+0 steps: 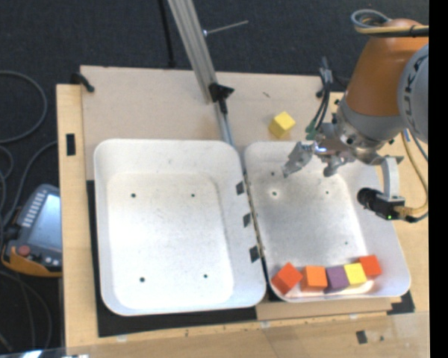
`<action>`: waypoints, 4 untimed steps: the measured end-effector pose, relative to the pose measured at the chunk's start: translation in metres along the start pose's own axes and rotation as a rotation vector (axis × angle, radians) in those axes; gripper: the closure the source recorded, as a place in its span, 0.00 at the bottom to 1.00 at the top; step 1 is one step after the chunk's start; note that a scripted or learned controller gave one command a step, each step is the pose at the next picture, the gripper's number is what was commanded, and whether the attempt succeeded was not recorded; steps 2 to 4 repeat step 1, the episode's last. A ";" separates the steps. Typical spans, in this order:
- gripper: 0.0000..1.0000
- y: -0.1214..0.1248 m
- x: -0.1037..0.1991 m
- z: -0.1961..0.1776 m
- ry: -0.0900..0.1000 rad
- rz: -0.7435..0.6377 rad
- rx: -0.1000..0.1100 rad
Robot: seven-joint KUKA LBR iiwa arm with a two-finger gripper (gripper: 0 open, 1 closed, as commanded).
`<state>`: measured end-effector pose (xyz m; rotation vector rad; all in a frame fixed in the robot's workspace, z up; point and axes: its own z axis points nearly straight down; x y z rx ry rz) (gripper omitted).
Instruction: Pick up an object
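- The end effector (311,159) hangs over the far edge of the right bin (313,215); its two fingers look spread apart with nothing between them.
- Five small blocks (327,276) sit in a row along the near edge of that bin; a yellow block (281,124) sits on the counter (149,103) behind it.
- They look light, hard and square; I would pinch the end orange block (287,277) on two flat sides; packed neighbours could get in the way.

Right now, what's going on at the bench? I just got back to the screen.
The grey KUKA arm's gripper hangs over the far end of the right-hand shallow white bin, fingers spread, nothing between them. Five small blocks sit in a row along that bin's near edge: red-orange, orange, purple, yellow and red. A yellow cube lies on the bench beyond the bins. Nothing has been picked up yet.
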<state>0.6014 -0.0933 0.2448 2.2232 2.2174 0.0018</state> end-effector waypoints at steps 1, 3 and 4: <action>0.00 -0.037 0.044 0.051 0.001 -0.008 0.008; 0.00 -0.037 0.044 0.051 0.001 -0.008 0.008; 0.00 -0.037 0.044 0.051 0.001 -0.008 0.008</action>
